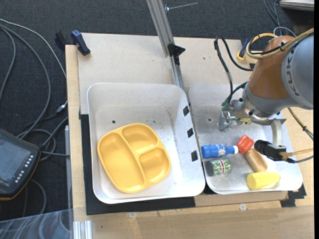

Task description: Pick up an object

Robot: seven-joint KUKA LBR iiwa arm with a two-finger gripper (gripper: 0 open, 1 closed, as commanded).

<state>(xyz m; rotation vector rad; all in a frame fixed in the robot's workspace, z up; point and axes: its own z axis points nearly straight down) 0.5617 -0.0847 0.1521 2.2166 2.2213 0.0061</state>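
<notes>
Yellow plastic is filling much of the left bin (130, 99): a divided plate (133, 156) with three compartments is lying flat on the bin floor, toward the near left corner.

In the same overhead view, the grey arm (279, 78) with its orange band is reaching in from the right over the right bin (208, 102). The gripper (227, 122) is pointing down over bare bin floor in the middle of that bin; from this angle I cannot tell whether it is spread or pressed together, and nothing is showing in its grasp.

The things to pick are lying along the near side of the right bin, apart from the gripper. A blue and white bottle (219, 150) is lying on its side, with its white end pointing right. Just below it, what seems to be a small green can (219, 167) is lying on its side as well. To the right, a tan piece with an orange cap (250, 154) is lying at a slant, the cap close to the bottle's white end. A yellow block (263, 180) is resting near the bin's front right corner.
</notes>
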